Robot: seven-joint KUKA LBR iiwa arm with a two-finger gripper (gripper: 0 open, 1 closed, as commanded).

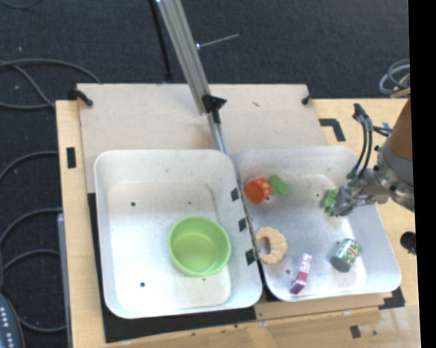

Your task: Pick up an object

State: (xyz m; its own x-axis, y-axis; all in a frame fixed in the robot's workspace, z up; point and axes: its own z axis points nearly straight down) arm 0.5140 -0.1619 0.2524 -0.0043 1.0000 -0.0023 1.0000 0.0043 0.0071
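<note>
My gripper (338, 203), finger state indeterminate, sits at a small green plastic piece (329, 199) near the right white bin's (381, 232) far wall; risk: wall collision.

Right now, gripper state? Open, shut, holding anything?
Gripper: over the right bin near its right wall, with a small green object at its tip. Open or closed cannot be told, nor whether it grips that object.

arm (399, 145): orange band at the right edge, grey metal wrist below it
cables (364, 139): dark, thin, looping from the wrist's far side down toward the gripper
gripper (342, 202): grey metal, small green part at its left tip
</note>
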